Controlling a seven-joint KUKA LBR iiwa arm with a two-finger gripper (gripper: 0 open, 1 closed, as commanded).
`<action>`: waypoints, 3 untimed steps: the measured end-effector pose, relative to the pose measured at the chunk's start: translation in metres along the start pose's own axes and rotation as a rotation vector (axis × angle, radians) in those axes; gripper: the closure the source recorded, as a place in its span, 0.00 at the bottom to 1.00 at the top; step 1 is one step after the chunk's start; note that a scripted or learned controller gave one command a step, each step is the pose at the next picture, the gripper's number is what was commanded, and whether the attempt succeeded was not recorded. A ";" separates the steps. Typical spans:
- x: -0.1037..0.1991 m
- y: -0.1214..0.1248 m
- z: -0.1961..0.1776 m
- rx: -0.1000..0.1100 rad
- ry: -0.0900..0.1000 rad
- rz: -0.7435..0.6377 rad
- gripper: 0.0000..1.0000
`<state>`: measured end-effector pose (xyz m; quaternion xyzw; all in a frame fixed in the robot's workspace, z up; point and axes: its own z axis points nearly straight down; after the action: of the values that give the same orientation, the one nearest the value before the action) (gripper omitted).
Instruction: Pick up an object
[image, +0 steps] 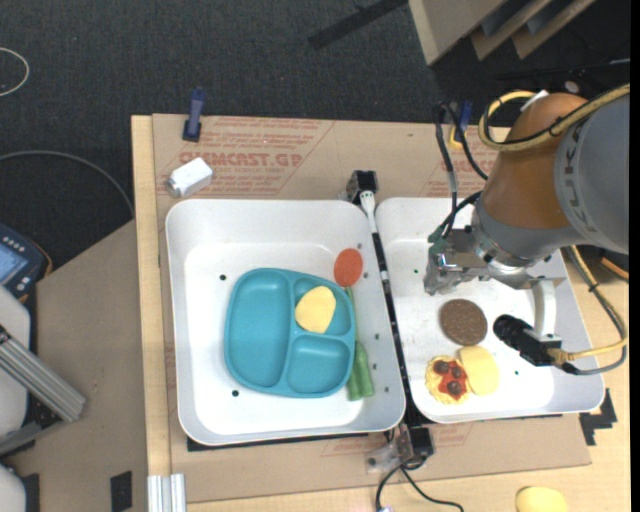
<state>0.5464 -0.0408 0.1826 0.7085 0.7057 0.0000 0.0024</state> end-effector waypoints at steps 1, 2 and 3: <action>0.081 -0.048 -0.099 -0.003 0.006 -0.012 1.00; 0.104 -0.052 -0.250 -0.014 0.007 -0.010 1.00; 0.123 -0.067 -0.168 0.012 0.003 -0.006 1.00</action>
<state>0.4792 0.0832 0.3497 0.7065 0.7077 -0.0032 -0.0028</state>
